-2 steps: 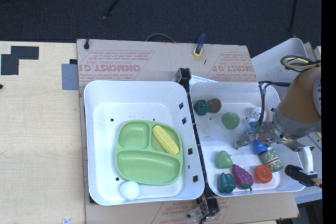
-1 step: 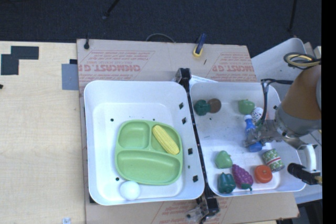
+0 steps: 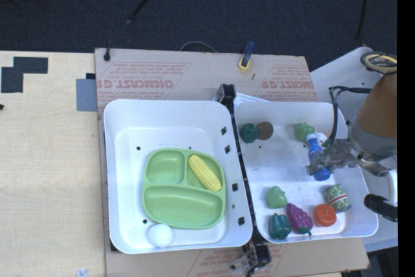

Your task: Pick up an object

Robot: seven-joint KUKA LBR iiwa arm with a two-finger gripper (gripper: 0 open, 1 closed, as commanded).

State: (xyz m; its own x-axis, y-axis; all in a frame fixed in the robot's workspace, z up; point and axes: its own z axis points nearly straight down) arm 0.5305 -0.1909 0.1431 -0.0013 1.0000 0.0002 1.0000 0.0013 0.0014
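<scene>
Gripper (image 3: pixel 319 162) sits low in the right bin (image 3: pixel 363 227), at mid-right of the frame, w/ blue parts on its end near the bin floor. Whether it is open or closed I cannot tell, and nothing is seen between its tips.

Candidate objs lie loose around it, prob. scattered so each can be taken alone: a light green piece (image 3: pixel 303 132) just above it, a teal piece (image 3: pixel 249 133) touching a brown ball (image 3: pixel 264 130) at upper left of that bin, a green pepper (image 3: pixel 275 196) lower left. Along the lower edge sit a dark green pepper (image 3: pixel 280 226), purple grapes (image 3: pixel 299 217), an orange-red piece (image 3: pixel 325 215) and a striped piece (image 3: pixel 338 197).

Left bin (image 3: pixel 120 133) holds a green divided tray (image 3: pixel 185 207) w/ corn (image 3: pixel 205 172) in its upper right compartment, and a white ball (image 3: pixel 159 235) just below the tray.

Judgement: the pick is not yet done; which obj is aimed at I cannot say.
</scene>
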